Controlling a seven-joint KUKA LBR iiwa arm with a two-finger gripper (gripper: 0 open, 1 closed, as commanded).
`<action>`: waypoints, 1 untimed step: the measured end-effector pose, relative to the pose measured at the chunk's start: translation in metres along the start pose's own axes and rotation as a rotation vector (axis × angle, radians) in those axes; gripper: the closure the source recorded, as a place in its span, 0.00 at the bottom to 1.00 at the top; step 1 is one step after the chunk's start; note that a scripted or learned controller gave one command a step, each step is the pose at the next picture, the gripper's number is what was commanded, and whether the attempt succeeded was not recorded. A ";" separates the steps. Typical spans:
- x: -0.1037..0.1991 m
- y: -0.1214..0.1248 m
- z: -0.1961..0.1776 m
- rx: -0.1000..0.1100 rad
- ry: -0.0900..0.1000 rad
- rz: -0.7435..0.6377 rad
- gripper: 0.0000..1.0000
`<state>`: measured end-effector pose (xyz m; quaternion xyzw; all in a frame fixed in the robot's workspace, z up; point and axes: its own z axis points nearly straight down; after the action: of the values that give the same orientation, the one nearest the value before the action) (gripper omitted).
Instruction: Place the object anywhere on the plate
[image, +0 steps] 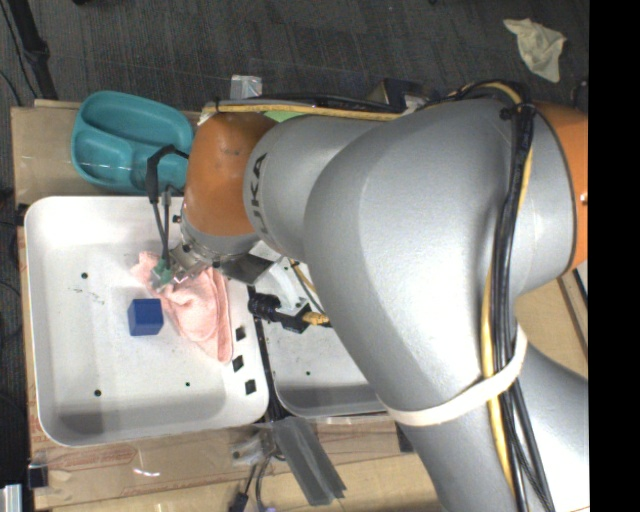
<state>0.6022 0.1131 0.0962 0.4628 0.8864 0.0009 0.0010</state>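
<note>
Camera view: the jaws (172, 268) are seen low over the pink cloth (200, 300) in the left bin (60, 330), their spread not discernible, the blue cube (146, 317) just beside; soft and light, the cloth is judged best pinched at a bunched fold.

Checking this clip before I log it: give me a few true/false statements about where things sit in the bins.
1. The blue cube lies in the left bin. True.
2. The pink cloth lies in the right bin. False: it is in the left bin, right of the cube.
3. The claw is at the cloth's upper edge. True.
4. The teal scoop sits inside the left bin. False: it lies outside, beyond the bin's far edge.
5. The cube rests on top of the cloth. False: it sits on the bin floor beside it.
</note>
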 end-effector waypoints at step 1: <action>-0.026 0.049 -0.032 0.002 0.000 0.074 1.00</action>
<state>0.6570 0.1200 0.1282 0.4953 0.8687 0.0002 0.0006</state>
